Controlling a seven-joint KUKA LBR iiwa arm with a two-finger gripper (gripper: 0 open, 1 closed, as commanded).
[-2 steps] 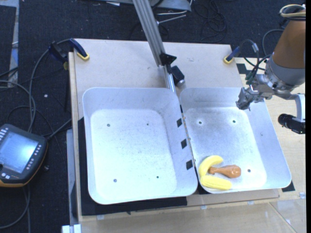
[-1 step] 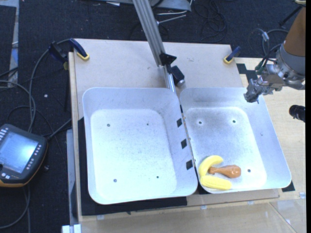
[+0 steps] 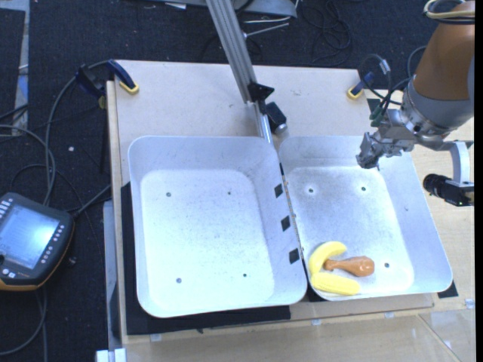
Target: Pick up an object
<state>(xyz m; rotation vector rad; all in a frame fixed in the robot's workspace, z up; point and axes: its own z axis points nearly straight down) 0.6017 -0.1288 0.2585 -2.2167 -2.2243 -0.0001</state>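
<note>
Two toys in my right bin [image 3: 400,194]: banana [image 3: 330,266], drumstick [image 3: 353,265] at near edge | hand [image 3: 370,159] over far edge | can't tell its grip

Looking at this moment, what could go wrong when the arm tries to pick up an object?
1. The banana and the brown drumstick toy touch, so a grasp may knock one aside or catch both.
2. Both lie near the right bin's front rim, leaving the pincer little room; it may hit the wall.
</note>
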